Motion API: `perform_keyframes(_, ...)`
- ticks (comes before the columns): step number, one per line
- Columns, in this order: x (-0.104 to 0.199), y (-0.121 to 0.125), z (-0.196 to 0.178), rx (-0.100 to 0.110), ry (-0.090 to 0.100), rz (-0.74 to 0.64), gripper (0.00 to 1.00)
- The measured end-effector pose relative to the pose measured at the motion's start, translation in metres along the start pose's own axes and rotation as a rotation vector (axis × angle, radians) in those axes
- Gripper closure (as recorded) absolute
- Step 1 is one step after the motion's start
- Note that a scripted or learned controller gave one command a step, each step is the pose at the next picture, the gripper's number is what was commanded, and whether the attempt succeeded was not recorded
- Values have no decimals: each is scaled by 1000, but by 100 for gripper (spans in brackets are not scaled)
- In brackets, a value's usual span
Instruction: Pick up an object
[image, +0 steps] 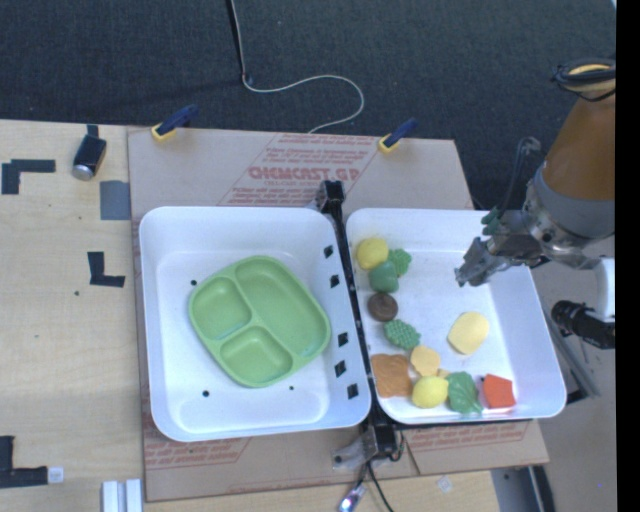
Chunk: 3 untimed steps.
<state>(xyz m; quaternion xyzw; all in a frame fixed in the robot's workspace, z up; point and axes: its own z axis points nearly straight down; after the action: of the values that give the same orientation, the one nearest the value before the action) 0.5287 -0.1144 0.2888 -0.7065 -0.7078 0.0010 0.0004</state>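
wooden bench (60, 330), cardboard sheet (300, 170), two white bins (160, 300)

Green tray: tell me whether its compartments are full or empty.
Empty. The green tray lies flat in the left bin, and all three compartments show bare green.

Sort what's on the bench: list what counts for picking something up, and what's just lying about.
For the job: the hand above the right bin; the toy food in it, such as the yellow lemon, brown ball, pale yellow piece and red block.

Lying about: green tray in the left bin, blue clamps, white cable.
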Motion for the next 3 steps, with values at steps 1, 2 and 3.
perform_keyframes(1, 5, -34, 60, 8, 3, 3, 100)
perform_keyframes(2, 48, -30, -28, -8, 1, -4, 100)
perform_keyframes(3, 51, -47, 37, 7, 1, 2, 100)
